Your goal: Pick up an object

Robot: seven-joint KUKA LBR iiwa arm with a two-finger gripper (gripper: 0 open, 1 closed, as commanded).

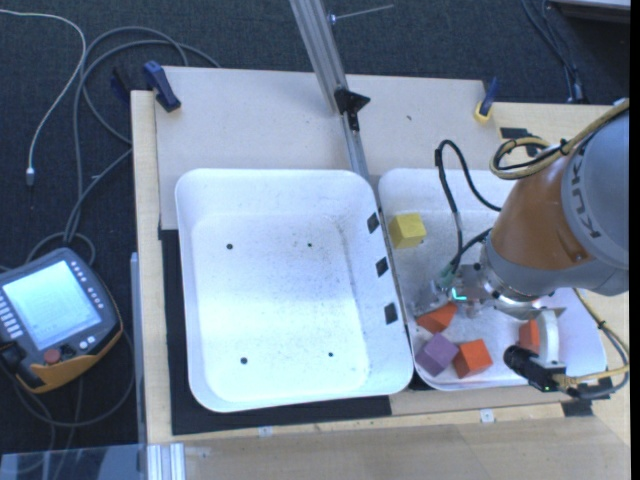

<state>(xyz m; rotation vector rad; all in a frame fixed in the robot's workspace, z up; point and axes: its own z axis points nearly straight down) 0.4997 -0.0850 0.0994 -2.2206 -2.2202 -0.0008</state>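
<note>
Working low inside the right bin (420, 190), the arm (560, 228) has its end effector (452, 296) down among a small cluster of blocks near the bin's front corner. The wrist hides the tips, so I cannot tell how the end effector is set, and nothing shows as held.

The nearest candidate is an orange block (436, 319) just beside the end effector, toward the front. Close to that sit a purple block (437, 353) and a second orange block (472, 358), these two almost touching each other. A yellow block (407, 230) lies well apart toward the back of the same bin, near the wall shared with the left bin (270, 193).

To do this step well, I judge the grasp should settle on one block alone. The cluster is tight, so a descent that straddles two blocks would likely push them aside or wedge. Centring over the near orange block and aligning with its flat faces looks best. The bin's front wall is close, so the approach should stay vertical, and the lift should be straight up before any sideways travel. The yellow block, standing alone, would be the easier fallback.
</note>
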